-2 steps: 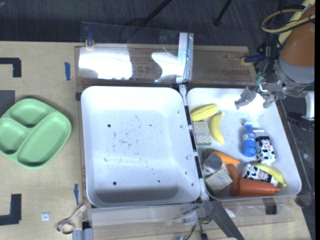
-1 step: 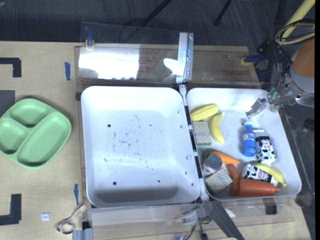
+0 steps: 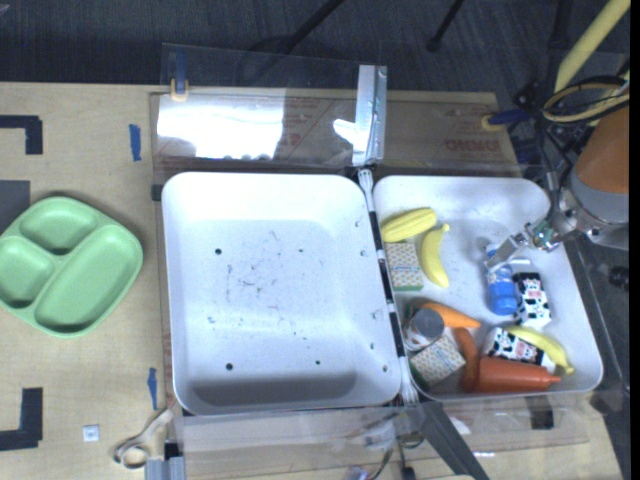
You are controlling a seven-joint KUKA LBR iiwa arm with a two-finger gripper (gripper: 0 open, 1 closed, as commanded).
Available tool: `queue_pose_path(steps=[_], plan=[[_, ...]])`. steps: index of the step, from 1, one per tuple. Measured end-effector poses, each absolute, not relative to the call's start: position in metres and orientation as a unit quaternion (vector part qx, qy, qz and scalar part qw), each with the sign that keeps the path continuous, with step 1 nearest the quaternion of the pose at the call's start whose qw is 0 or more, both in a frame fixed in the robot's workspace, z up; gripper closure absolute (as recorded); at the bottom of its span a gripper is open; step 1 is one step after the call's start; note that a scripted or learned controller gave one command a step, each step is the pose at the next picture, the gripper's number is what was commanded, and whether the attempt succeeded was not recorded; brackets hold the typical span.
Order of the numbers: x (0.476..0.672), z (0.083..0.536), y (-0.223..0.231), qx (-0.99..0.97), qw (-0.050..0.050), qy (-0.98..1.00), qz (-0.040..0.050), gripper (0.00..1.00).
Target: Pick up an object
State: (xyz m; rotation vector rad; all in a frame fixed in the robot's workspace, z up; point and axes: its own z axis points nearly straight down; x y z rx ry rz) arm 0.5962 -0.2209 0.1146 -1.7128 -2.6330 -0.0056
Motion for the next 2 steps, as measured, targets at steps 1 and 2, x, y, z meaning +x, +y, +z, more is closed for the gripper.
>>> queue_pose_path(steps=[1,2], plan=[[0.652,0.191,-0.158,-0.497,-0.002,-0.868,-0.0012,0.0],[0.634,0.101,-0.106,-0.46,-0.009,-0.888,-0.0028,0.0]])
